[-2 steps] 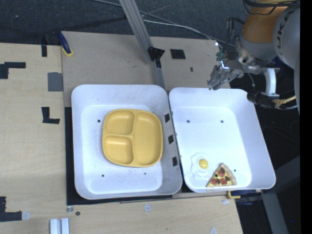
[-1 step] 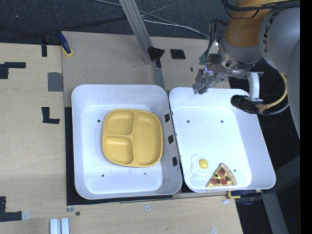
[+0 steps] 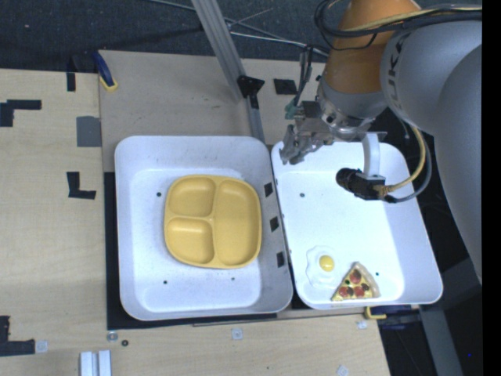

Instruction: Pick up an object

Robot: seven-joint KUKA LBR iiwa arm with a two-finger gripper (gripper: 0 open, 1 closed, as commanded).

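The gripper (image 3: 296,149) hangs over the far left corner of the right bin (image 3: 391,233), whether its fingers are open I cannot tell, while the fried egg (image 3: 322,265) and pizza slice (image 3: 356,283) lie at the bin's near edge, and a yellow plate (image 3: 212,220) sits in the left bin (image 3: 141,210)

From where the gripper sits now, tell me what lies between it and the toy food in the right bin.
Nothing visible does. The gripper is at the right bin's far left corner, while the fried egg and pizza slice lie at its near edge. Between them is bare white floor. The yellow divided plate sits apart in the left bin.
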